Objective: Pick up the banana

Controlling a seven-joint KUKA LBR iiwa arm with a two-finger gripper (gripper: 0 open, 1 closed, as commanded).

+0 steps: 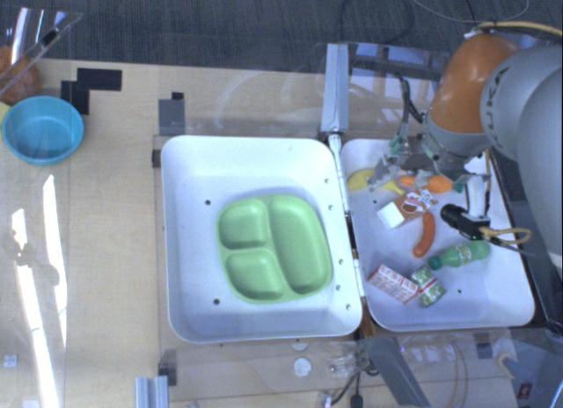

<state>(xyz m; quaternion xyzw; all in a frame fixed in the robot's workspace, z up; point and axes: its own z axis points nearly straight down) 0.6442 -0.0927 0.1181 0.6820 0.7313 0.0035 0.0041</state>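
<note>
The banana (358, 179) is a yellow shape lying at the far left of the right bin (493, 309), close to the divider between the bins. Only its left part shows, because the gripper hides the rest. The gripper (387, 172) hangs low over the bin's back left area, just right of the banana and overlapping it. Above it rises the orange band of the arm (466, 81), which reaches in from the right.
The right bin also holds an orange carrot (438, 184), a white block (391, 214), a sausage (424, 235), a green bottle (457, 255), and red (392, 282) and green cartons (429, 290). A green divided plate (274, 248) lies in the left bin (189, 222). A blue bowl (42, 129) stands far left.
</note>
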